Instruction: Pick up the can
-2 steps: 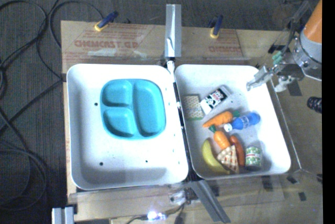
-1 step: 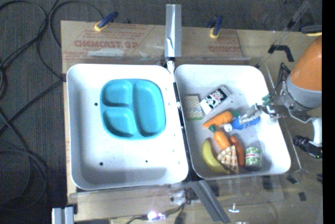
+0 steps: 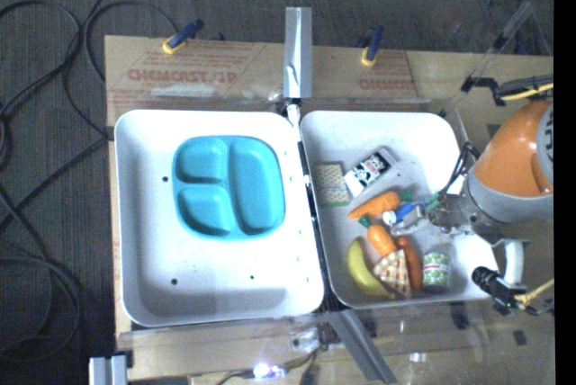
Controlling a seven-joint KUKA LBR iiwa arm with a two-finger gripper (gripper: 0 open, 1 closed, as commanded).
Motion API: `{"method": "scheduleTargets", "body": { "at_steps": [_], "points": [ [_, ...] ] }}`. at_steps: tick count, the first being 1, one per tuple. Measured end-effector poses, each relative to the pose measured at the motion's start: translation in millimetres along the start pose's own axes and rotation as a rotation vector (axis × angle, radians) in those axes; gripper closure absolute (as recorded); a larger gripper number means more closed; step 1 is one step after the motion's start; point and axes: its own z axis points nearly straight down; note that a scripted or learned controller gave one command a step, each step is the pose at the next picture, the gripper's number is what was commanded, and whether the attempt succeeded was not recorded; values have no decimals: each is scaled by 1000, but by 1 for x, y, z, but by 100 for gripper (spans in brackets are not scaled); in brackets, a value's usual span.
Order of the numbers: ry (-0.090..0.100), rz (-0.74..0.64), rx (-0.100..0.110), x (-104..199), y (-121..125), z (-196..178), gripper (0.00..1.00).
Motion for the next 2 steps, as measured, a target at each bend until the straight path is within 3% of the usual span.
{"method": "scheduleTargets", "body": {
  "at_steps": [1, 2],
  "points": [
    [-20, 124, -10, 68, 2, 1, 0],
    [-20, 182, 14, 108, 25, -37, 0]
  ]
}}
